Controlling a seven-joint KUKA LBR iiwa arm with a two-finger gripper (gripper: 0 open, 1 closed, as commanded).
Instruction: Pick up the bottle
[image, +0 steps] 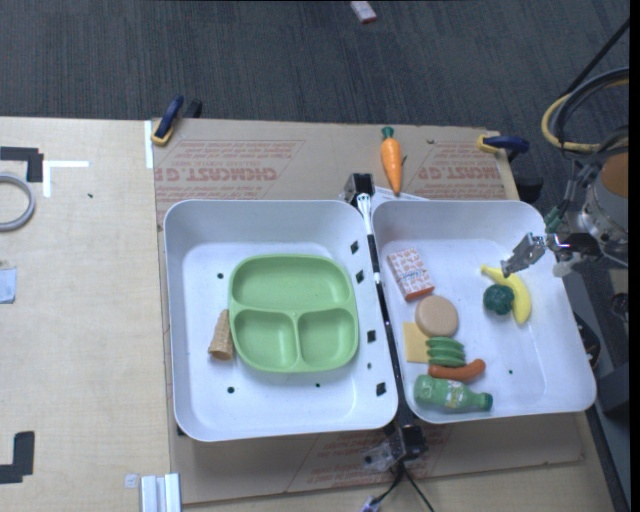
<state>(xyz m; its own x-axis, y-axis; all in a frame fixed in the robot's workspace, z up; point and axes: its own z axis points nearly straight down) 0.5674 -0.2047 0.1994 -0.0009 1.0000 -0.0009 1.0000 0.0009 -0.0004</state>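
Note:
The green bottle (452, 394) lies on its side along the front wall of the right bin (545, 385), with its cap pointing right. My gripper (533, 253) hangs over the bin's far right part, just above and right of a yellow banana (516, 294) and a dark green broccoli piece (497, 299). It stands well apart from the bottle, up and to the right of it, and I see nothing held in it.
Close to the bottle lie a red sausage (458, 370), a green pea pod (446, 350), a cheese slice (414, 342), a round cookie (437, 317) and a red-white box (410, 273). The left bin (190, 390) holds a green divided plate (294, 313) and a cone (221, 335). A carrot (391, 159) lies behind the bins.

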